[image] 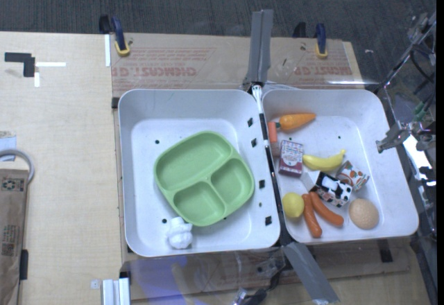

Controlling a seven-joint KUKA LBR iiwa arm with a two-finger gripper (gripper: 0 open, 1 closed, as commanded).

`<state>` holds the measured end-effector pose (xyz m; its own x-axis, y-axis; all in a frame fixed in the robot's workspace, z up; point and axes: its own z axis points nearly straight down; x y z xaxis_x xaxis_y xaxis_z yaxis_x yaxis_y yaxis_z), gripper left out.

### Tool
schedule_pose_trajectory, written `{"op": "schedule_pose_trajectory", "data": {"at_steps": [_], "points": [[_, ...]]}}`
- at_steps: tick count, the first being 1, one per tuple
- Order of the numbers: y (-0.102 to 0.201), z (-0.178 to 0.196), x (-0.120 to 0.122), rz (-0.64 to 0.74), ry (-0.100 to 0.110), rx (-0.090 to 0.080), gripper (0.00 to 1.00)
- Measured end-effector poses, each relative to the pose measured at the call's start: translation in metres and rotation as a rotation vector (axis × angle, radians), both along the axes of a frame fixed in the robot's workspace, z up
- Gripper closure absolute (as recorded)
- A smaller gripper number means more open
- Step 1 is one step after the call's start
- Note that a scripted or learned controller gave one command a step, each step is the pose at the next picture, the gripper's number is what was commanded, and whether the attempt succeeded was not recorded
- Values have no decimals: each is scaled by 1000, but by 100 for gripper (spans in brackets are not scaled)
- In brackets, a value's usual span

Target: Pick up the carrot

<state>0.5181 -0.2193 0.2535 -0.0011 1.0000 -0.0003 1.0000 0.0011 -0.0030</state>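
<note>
Carrot (297, 119), orange and tapered, is laid near the right bin's (374, 106) back-left corner. Gripper state cannot be told.

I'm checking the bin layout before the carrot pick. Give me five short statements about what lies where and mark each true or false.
1. The green plate lies in the left bin. True.
2. The banana lies in the left bin. False: it lies in the right bin, near its middle.
3. A carrot lies near the far edge of the right bin. True.
4. The egg sits on the green plate. False: it sits in the right bin's near right corner.
5. The lemon is beside the divider between the bins, in the right bin. True.
</note>
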Motion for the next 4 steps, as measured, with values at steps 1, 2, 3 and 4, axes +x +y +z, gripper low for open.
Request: {"op": "schedule_pose_trajectory", "data": {"at_steps": [1,2,3,4], "points": [[-3,77,44,-80,-2,-2,0],[50,-21,88,73,0,0,0],[17,-74,101,370,-3,0,0],[95,-116,135,597,-4,0,0]]}}
